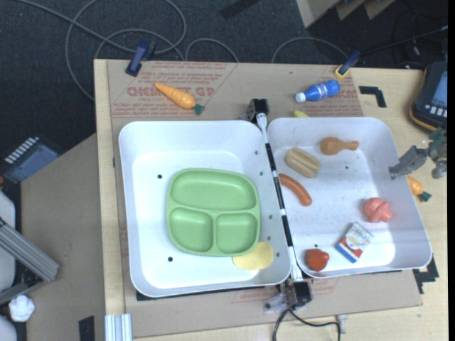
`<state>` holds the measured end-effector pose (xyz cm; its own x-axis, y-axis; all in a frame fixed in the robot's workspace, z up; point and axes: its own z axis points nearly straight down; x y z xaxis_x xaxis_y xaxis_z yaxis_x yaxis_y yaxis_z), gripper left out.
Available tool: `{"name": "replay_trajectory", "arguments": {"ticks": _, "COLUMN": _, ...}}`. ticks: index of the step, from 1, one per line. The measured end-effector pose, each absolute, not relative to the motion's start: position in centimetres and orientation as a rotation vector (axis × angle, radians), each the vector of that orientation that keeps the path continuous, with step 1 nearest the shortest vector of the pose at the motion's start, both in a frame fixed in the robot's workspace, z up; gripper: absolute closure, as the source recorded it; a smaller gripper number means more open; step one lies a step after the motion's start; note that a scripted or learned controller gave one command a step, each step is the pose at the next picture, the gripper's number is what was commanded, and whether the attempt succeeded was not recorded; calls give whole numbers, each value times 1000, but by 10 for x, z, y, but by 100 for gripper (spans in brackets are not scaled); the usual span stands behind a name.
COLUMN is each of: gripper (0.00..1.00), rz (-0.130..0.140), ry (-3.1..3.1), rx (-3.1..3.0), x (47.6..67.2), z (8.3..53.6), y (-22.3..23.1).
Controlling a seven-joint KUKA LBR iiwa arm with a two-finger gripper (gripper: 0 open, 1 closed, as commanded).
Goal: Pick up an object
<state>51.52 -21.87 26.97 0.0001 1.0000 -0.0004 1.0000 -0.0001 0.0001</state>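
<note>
The right bin (pixel 398 251) holds a tan drumstick (pixel 338 145), a hot dog bun (pixel 303 163), an orange-red sausage (pixel 295 189), a pink lumpy toy (pixel 377 209), a small red and white carton (pixel 354 242) and a red tomato (pixel 316 259). My gripper (pixel 409 162) hangs at the right bin's right rim, level with the bun and above the pink toy. Nothing is seen in its grasp. The closest thing to it is a small orange carrot piece (pixel 416 187), just outside the rim.
The left bin (pixel 142 155) carries a green divided plate (pixel 213 210), with a yellow piece (pixel 254 258) at the plate's lower right. On the bench behind the bins lie a carrot (pixel 178 95) and a blue bottle (pixel 318 91). A clamp (pixel 259 109) sits between the bins.
</note>
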Motion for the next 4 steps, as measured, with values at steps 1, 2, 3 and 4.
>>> {"name": "replay_trajectory", "arguments": {"ticks": 1, "gripper": 0, "rz": -2, "ry": 2224, "rx": 2222, "x": 600, "z": 125, "y": -212}}
{"name": "replay_trajectory", "arguments": {"ticks": 2, "gripper": 0, "rz": -2, "ry": 2222, "rx": 2222, "x": 565, "z": 126, "y": -224}}
{"name": "replay_trajectory", "arguments": {"ticks": 3, "gripper": 0, "rz": -1, "ry": 2223, "rx": 2223, "x": 551, "z": 84, "y": -206}}
{"name": "replay_trajectory", "arguments": {"ticks": 4, "gripper": 0, "rz": -1, "ry": 2222, "rx": 2224, "x": 520, "z": 84, "y": -208}}
